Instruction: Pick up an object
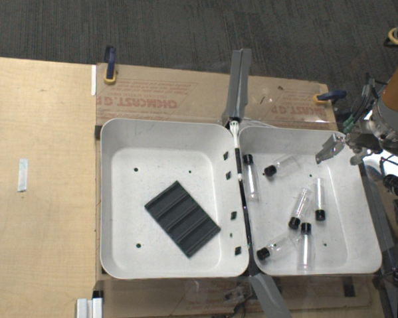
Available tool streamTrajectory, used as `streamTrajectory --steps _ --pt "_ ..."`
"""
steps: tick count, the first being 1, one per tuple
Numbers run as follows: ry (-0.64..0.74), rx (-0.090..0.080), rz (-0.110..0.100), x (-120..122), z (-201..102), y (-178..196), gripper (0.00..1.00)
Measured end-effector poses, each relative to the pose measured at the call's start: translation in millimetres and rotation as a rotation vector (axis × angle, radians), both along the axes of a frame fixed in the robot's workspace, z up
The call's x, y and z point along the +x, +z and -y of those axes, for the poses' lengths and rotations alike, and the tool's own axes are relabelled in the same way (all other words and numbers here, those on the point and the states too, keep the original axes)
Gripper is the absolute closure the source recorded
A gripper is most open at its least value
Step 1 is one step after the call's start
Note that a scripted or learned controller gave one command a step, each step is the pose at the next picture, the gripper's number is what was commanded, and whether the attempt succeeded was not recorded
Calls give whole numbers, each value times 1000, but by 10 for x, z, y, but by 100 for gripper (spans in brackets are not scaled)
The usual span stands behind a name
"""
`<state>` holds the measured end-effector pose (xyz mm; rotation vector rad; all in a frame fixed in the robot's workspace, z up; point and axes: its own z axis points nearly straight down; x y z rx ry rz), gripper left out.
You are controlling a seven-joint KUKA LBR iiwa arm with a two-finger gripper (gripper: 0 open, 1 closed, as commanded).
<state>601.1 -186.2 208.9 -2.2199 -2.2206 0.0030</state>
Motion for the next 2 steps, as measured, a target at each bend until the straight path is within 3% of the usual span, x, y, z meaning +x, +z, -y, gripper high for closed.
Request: streamTrajectory --steps 1,2 --pt "49 0 1 400 -565 -1092 0" --pt "53 0 1 -167 -57 -1173 0"
